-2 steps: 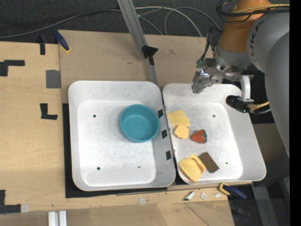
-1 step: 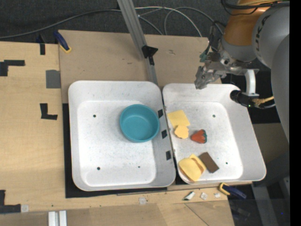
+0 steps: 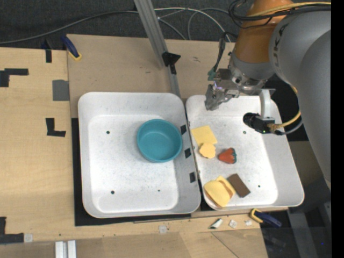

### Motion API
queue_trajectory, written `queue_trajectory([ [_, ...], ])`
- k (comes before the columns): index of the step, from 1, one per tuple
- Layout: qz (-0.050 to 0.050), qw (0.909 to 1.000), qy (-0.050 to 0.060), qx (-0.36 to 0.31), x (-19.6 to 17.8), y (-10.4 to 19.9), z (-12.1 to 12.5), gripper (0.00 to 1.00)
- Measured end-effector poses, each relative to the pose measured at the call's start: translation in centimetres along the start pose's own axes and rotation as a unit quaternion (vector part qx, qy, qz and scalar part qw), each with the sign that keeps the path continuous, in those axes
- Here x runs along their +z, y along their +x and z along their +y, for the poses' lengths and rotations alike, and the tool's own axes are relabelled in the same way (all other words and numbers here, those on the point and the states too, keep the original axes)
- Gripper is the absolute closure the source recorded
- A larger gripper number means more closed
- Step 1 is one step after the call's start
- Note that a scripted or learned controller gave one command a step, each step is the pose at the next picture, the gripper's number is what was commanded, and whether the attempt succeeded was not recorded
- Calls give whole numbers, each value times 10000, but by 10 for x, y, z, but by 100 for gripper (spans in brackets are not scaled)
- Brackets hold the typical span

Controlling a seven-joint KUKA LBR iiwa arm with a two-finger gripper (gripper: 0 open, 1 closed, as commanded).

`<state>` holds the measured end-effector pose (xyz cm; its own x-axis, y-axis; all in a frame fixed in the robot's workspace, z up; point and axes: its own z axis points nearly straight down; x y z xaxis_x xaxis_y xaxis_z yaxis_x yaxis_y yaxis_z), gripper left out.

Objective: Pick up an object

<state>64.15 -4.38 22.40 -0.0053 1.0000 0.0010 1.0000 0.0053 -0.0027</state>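
Observation:
My gripper (image 3: 214, 101) hangs over the far left corner of the right bin (image 3: 269, 144), pointing down, with nothing seen between its fingers. Below it in that bin lie a yellow square slab (image 3: 203, 135), a small yellow-orange lump (image 3: 208, 151), a red strawberry-like piece (image 3: 227, 155), a brown block (image 3: 238, 185) and a yellow rounded piece (image 3: 217, 192). The nearest of them, the yellow slab, is a short way toward the front from the gripper. A blue bowl (image 3: 158, 140) stands in the left bin (image 3: 102, 160).
A grey metal post (image 3: 156, 31) slants up from the gap behind the bins. The arm's grey body (image 3: 309, 63) and a black fitting with cable (image 3: 260, 122) overhang the right bin's far right side. Black tape marks lie on the bench at left.

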Motion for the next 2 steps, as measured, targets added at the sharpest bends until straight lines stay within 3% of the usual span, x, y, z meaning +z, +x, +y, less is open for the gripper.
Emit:
queue_trajectory([
  [2,0,10000,7,2,7,82,-54,100],
])
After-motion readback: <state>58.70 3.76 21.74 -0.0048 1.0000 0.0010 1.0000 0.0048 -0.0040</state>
